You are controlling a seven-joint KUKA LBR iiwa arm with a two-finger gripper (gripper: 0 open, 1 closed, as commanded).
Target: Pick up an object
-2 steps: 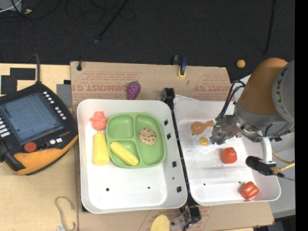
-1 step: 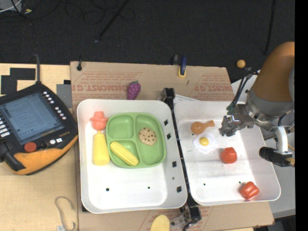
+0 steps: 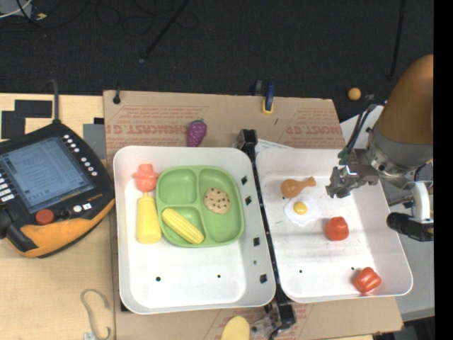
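A brown plastic chicken drumstick (image 3: 297,186) lies in the upper left part of the right-hand white bin (image 3: 396,278), just above a white-and-yellow toy fried egg (image 3: 301,211). The dark end effector (image 3: 342,185) hangs right of the drumstick, its grip state impossible to tell. Two red plastic peppers (image 3: 337,228) (image 3: 367,280) sit lower right. The left-hand white bin (image 3: 184,275) holds a green divided plate (image 3: 199,205) bearing a cookie (image 3: 217,201) and a yellow corn cob (image 3: 182,225).

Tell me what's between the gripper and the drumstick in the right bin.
Nothing: in the camera view, bare white bin floor runs from the drumstick to the gripper.
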